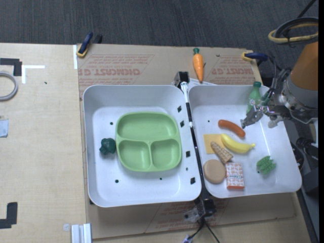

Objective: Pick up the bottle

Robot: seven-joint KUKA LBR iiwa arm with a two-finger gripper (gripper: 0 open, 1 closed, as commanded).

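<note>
Reaching in from the right, the arm holds its claw low over the right bin, near its far right corner. Whether the claw is apart or together cannot be told. The green bottle stands just beside it at the bin's back wall. A sausage and banana lie nearby; a green divided tray sits in the left bin.

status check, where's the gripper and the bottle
Gripper low in right bin, near its far right corner. Bottle right beside it, against the far wall, not seen in grasp. Sausage just left of gripper.
</note>
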